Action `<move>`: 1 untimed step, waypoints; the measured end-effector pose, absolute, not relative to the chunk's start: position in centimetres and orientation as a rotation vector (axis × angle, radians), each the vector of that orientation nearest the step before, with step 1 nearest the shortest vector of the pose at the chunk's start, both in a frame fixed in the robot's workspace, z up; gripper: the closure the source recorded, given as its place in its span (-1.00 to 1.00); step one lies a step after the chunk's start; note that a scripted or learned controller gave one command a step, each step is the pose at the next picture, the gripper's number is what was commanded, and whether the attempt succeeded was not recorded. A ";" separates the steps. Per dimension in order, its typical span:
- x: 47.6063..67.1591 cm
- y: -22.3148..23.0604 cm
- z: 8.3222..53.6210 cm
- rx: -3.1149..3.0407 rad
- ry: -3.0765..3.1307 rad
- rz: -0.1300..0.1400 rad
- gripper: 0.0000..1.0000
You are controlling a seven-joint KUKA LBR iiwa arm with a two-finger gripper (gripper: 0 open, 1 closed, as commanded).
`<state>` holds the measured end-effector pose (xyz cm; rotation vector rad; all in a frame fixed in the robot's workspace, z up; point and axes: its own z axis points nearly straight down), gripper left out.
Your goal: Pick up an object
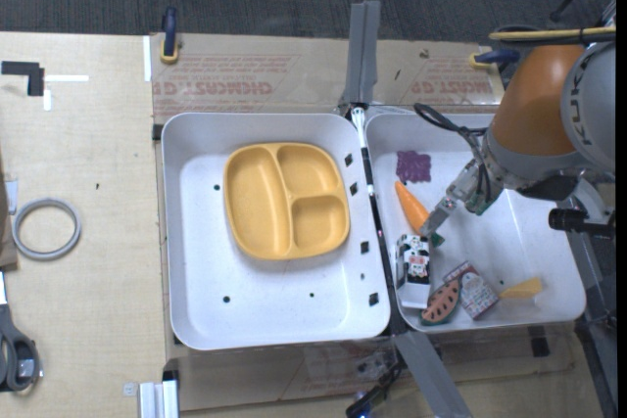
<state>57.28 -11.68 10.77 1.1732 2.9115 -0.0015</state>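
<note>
Landmark: the yellow divided plate, smooth plastic, rounded, with three compartments, is lying in the left bin.
Bench: pale wood is showing left of the plate; brown cardboard behind it is bearing mirrored red print that cannot be read.
Arm: grey with a glossy orange band, reaching in right of the plate; dark letters on its shell are cropped at the frame edge.
Right bin: shallow white, adjoining the left bin on the side right of the plate.
Gripper: hanging just right of the carrot; whether it is clenched or released cannot be told.
Carrot: orange, tapered, lying right of the plate.
Purple grapes: knobbly cluster, right of the plate, behind the carrot.
Carton: small black-and-white box, right of the plate and nearer the camera; print too small to read.
Watermelon slice: red with a green rind, lying nearer than the carton.
</note>
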 end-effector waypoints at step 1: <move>57.4 -11.6 11.7 1.168 2.912 -0.004 1.00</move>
